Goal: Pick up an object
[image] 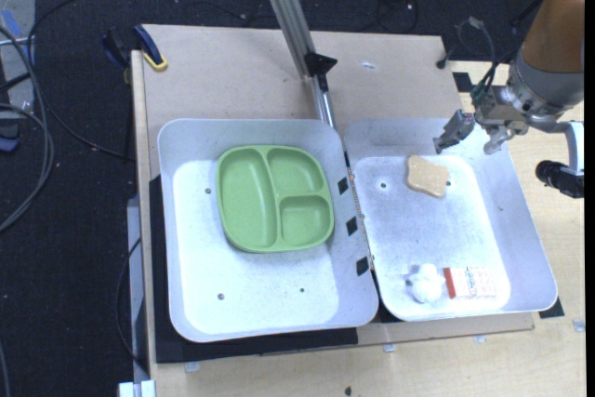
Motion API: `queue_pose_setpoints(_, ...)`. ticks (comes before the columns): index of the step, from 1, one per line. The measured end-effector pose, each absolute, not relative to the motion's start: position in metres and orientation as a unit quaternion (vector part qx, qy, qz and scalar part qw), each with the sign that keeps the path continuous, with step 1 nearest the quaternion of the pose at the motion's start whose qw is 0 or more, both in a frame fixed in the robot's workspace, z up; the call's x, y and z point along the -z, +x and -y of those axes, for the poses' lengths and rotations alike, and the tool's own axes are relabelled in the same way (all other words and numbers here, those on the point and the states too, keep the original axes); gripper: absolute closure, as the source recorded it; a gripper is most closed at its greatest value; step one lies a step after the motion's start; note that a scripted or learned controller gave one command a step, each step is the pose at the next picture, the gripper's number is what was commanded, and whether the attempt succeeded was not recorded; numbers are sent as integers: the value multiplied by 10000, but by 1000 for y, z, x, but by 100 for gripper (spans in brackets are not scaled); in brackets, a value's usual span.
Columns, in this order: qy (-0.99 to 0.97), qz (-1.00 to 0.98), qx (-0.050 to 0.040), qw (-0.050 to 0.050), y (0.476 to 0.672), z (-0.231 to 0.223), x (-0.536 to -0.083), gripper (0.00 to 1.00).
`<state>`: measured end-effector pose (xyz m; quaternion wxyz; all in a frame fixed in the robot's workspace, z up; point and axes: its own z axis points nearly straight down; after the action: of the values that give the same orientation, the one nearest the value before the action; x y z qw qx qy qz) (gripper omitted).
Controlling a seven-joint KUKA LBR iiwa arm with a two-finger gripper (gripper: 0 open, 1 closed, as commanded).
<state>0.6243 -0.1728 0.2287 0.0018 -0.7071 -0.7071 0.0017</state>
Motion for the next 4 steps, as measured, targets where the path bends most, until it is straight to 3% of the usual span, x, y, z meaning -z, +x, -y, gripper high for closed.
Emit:
queue_pose_setpoints(2, -7065, 7077, -13, 17, 621, 161, -104, 0)
queue_pose_setpoints(3, -7068, 7074, 3, -15, 622, 161, -118, 100)
queue_pose_setpoints(4, -7061, 7081, 19, -28, 623, 153, -179, 100)
